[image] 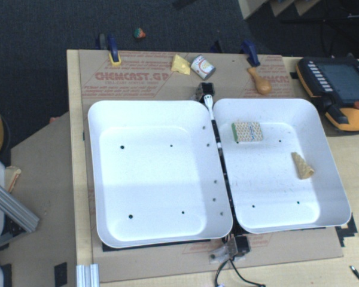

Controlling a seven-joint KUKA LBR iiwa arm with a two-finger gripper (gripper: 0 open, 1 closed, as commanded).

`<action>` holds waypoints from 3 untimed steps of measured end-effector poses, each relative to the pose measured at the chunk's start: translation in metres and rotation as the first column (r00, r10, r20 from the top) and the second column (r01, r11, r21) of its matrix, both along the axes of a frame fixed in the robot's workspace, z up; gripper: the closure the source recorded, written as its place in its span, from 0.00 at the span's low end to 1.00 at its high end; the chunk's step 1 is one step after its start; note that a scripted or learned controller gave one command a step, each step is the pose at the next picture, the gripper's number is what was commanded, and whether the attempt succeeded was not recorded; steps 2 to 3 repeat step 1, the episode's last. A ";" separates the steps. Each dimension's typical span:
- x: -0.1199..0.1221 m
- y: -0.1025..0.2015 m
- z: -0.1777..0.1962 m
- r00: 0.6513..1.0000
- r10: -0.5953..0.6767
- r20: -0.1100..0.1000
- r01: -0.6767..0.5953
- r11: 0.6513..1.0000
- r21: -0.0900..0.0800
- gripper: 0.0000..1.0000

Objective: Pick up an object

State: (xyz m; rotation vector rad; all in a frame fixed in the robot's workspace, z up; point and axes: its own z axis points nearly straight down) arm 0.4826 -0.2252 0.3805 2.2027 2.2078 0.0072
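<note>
Sponge block (248, 132) lies in the right bin (323, 214), near its back wall; a tan cone (302, 165) rests nearby.

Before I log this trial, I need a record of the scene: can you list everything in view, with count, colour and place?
bins: two, white, shallow, side by side on the bench.
patterned block: one, speckled pale with a green edge, upper left of the right bin.
tan wedge: one, tan, right side of the right bin.
yellow piece: one, yellow, on the board behind the bins.
small box: one, white and grey, beside the yellow piece.
wooden piece: one, orange-brown, on the board behind the right bin.
clamps: two, blue, along the board's far edge.
pendant: one, black and orange, right of the bench.
small ball: one, multicoloured, on the dark floor.
</note>
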 end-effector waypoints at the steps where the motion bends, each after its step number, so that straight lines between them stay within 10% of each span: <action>1: 0.001 0.000 0.010 1.000 0.001 0.004 -0.001 1.000 -0.003 1.00; 3: 0.001 0.000 0.010 1.000 0.001 0.004 -0.001 1.000 -0.003 1.00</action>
